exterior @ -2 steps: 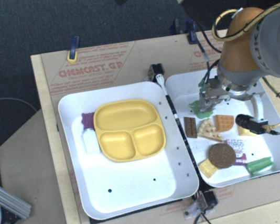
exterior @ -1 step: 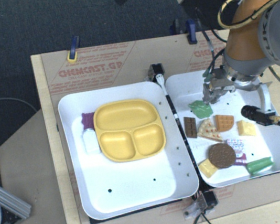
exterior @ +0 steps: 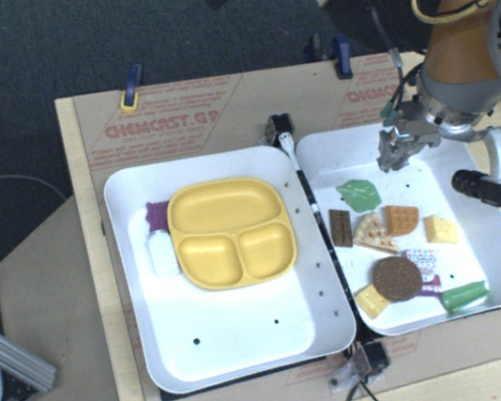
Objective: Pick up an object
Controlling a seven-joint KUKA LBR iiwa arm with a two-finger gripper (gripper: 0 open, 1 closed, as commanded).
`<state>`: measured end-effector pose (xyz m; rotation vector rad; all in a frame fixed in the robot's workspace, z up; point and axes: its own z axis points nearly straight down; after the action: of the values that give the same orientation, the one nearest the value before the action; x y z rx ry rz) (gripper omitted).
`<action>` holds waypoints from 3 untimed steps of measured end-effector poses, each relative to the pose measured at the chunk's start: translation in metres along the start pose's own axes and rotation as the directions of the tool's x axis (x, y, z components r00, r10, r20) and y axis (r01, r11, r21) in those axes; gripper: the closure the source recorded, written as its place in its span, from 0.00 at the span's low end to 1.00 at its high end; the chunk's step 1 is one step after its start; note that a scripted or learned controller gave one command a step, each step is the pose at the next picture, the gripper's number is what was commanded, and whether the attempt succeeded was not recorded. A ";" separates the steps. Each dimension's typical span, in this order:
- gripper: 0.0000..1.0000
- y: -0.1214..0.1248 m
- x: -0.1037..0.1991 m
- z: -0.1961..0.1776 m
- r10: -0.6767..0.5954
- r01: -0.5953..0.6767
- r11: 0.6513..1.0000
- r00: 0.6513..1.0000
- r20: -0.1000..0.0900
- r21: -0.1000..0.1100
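We see the pincer [exterior: 393,154] hanging over the far part of the right shallow white bin [exterior: 496,244], its grip state we cannot tell, just beyond the green leaf-shaped toy [exterior: 359,194], with the round brown cookie [exterior: 397,279] lying nearer and the yellow divided plastic plate [exterior: 232,231] in the left white bin [exterior: 159,334].

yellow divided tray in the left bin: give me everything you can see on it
The yellow three-compartment plastic tray lies flat, right way up, in the upper half of the left white bin. It has rounded corners, one long compartment along its far side and two smaller ones along its near side, all with nothing in them. The surface looks smooth and matte. Its left edge sits against or slightly over a purple-and-white object; the overlap is unclear.
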<state>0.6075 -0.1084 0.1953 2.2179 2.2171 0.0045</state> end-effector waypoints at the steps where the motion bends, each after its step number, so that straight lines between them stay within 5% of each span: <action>1: 1.00 0.001 0.000 -0.032 -0.001 0.001 1.000 1.000 0.000 0.000; 3: 1.00 -0.026 0.098 -0.035 -0.006 0.006 1.000 1.000 -0.005 0.008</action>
<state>0.5815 -0.0107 0.2303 2.2174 2.2305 0.0009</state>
